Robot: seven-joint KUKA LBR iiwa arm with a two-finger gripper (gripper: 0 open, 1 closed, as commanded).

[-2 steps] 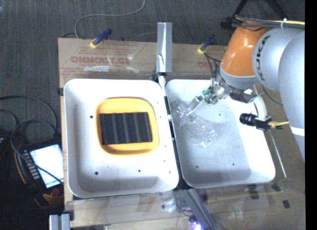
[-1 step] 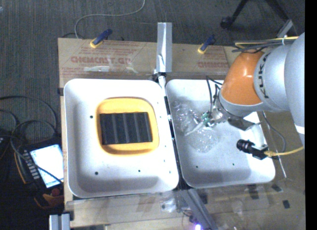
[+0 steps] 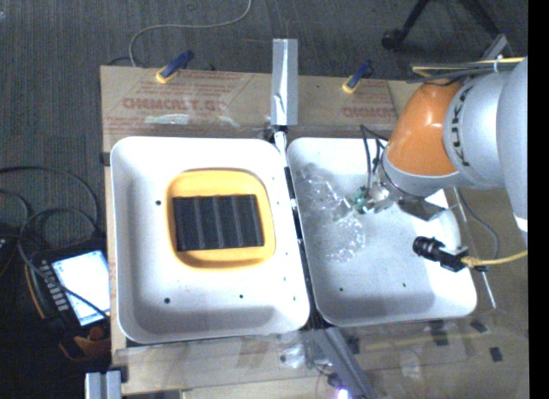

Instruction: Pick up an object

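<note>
A yellow tray-like object with a black ribbed insert [image 3: 220, 217] lies in the left bin [image 3: 137, 303]. In the right bin [image 3: 403, 303], clear crinkled plastic pieces lie at the upper left [image 3: 321, 190] and near the middle [image 3: 346, 239]. My gripper [image 3: 366, 201] is low inside the right bin, just right of the upper clear piece. The orange band [image 3: 420, 140] and grey arm above it hide most of it. A small greenish bit shows at its tip; what that bit is stays unclear.
A black connector on a yellow cable [image 3: 434, 249] hangs over the right bin's right side. A metal post [image 3: 284, 80] stands behind the gap between the bins. Two blue clamps [image 3: 174, 65] [image 3: 358, 74] hold the cardboard backing. A tablet [image 3: 73, 281] lies on the floor at left.
</note>
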